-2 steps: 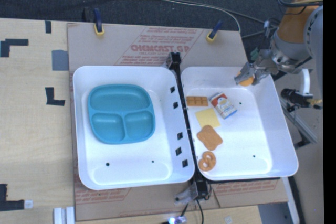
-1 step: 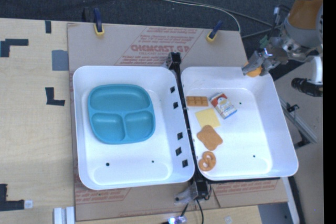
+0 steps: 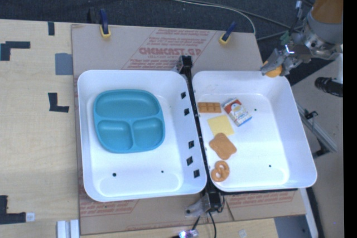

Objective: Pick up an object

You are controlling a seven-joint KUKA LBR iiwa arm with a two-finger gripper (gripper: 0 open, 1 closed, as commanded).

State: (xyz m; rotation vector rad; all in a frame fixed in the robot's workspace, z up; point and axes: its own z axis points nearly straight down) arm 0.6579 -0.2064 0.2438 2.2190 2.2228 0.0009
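The end effector [image 3: 274, 68] hovers over the right bin's [image 3: 290, 120] far corner; I cannot tell its state. The carton [image 3: 237, 112], cracker [image 3: 210, 107] and pretzel [image 3: 220, 170] lie below-left, untouched.

Blue divided plate [image 3: 129, 120] in left bin [image 3: 89, 175]; two clamps [image 3: 104, 24] on cardboard [image 3: 167, 47].

blue plate [image 3: 129, 120], white bins [image 3: 279, 170], yellow cheese [image 3: 221, 125]

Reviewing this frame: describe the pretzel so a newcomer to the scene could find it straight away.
Start at the right bin, the one without the blue plate. A column of small food items runs down its left side; the pretzel is the lowest, just below the brown toast-like piece. It alone is a looped twist with holes.
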